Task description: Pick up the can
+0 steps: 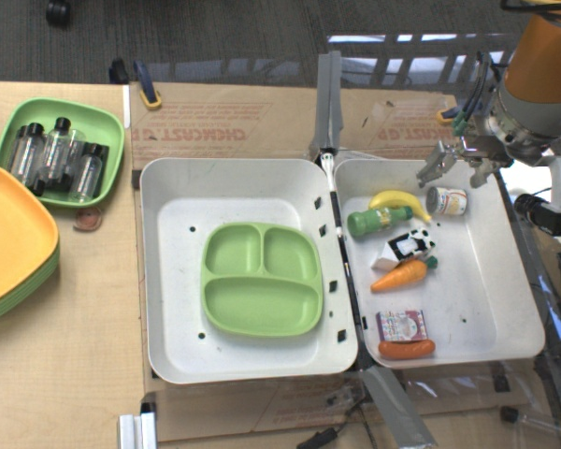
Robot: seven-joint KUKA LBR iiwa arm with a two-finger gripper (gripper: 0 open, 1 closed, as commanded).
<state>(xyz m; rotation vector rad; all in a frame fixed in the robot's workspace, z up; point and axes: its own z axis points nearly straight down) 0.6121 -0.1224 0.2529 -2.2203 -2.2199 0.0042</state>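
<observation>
Far right of the right bin [505, 251] | gripper [460, 165] jaws apart above the can [447, 201] | risk: can lies sideways, may roll toward banana [397, 201].

Two bins are set side by side on the bench. In the left bin [168, 251] a divided tray [262, 281] is laid at the middle. In the right bin [491, 297], a can [447, 201] is found at the far end, with a banana [397, 200] just to its left and a bottle [379, 220] (on its side) before the banana. A carrot [399, 275] is placed nearer, and a packet [401, 325] and a sausage [407, 349] at the near edge. The gripper [460, 162] is held over the far rim, behind the can.
</observation>
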